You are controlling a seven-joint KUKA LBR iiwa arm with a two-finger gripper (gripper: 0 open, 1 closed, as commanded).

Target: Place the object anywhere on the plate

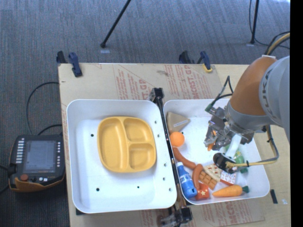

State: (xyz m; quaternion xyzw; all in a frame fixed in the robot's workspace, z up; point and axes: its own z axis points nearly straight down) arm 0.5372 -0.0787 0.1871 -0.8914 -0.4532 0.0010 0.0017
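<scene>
The yellow plate [127, 143] sits bare in the left bin [78, 174], so nothing is placed yet. The gripper [218, 141] hangs low over the right bin [262, 183] among the toy food [208, 176]; its grip cannot be told.

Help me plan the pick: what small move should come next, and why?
Probably lower the end effector onto a toy in the right bin. It hangs above the pile, with nothing visibly gripped, and the plate in the left bin holds nothing.
</scene>
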